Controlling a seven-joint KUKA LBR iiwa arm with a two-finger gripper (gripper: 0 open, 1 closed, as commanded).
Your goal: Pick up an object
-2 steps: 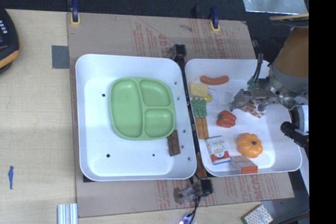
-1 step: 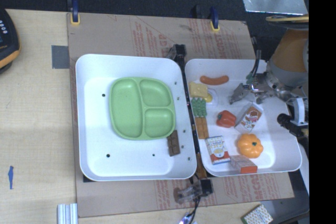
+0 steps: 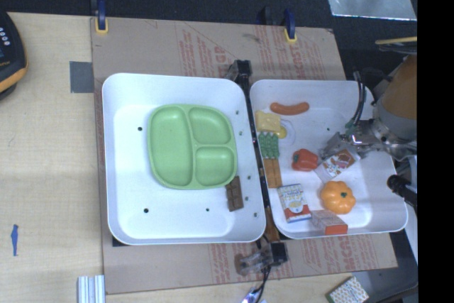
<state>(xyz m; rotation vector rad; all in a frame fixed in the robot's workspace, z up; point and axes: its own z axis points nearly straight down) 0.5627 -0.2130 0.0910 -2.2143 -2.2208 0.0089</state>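
Gripper (image 3: 339,147) low in right bin (image 3: 369,220), fingers' state: cannot tell. Small packet (image 3: 338,164) touching at its 6 o'clock; red pepper (image 3: 304,160) at 9; orange pumpkin (image 3: 337,196) further at 6. One sausage (image 3: 289,108), one carton (image 3: 293,203). Left bin (image 3: 120,174): one green tray (image 3: 191,146).

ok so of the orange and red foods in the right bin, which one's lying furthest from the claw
The hot dog sausage, alone near the right bin's far rim. The red pepper and orange pumpkin both sit closer to the claw.
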